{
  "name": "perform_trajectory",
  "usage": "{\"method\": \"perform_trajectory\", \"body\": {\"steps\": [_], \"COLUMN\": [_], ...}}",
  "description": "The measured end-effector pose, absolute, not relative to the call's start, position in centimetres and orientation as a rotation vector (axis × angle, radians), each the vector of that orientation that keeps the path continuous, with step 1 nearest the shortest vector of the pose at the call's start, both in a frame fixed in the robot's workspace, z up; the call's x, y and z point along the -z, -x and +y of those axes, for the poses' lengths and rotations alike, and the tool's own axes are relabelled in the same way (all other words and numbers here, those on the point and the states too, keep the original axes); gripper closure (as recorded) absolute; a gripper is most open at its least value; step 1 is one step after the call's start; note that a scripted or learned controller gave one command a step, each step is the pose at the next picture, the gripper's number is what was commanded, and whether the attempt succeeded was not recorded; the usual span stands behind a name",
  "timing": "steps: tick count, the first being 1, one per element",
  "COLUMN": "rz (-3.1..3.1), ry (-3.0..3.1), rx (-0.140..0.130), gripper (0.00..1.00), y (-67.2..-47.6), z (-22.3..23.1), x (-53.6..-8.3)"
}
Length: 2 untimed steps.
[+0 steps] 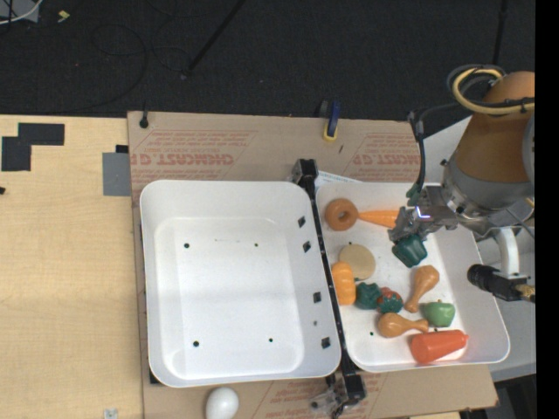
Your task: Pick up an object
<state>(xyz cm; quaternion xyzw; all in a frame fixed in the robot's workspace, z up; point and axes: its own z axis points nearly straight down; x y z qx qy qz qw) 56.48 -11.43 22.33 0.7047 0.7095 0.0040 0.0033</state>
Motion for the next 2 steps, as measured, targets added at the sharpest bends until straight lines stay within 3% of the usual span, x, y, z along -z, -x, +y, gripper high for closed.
{"method": "perform_trajectory", "body": {"steps": [1,2], "rz": [2.225,2.221], "ry": [-2.223,-2.204], "rx": [0.003,-0.019], "gripper": [1.0,1.0], "y": [-56.2,-59.6], "z": [-11.8,-6.6], "x": [-22.5,-37.9]}}
